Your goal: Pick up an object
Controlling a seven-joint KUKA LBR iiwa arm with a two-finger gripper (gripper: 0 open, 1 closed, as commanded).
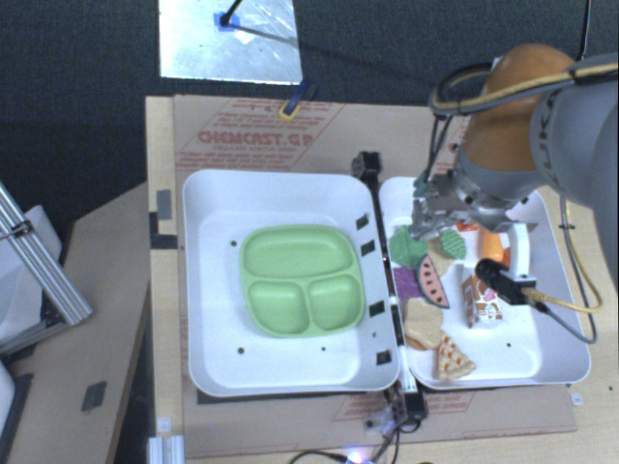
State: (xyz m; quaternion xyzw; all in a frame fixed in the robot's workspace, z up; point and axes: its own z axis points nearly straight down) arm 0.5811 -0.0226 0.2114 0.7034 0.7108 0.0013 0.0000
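My gripper (424, 228) hangs low over the back left part of the right bin (551, 351), just above a green leafy toy (406, 249). Beside that lie a watermelon slice (431, 284), a cracker-like piece (451, 245), an orange item (491, 246), a small carton (481, 303), a bread slice (420, 323) and a pizza slice (451, 359). The wrist hides the fingertips, and I see nothing held.
The left bin (218, 356) holds a green three-compartment tray (298, 278). Black clips (379, 288) run down the divider between the bins. The arm's grey body and orange band (517, 104) cover the right bin's back right. A cable (566, 307) trails across that bin.
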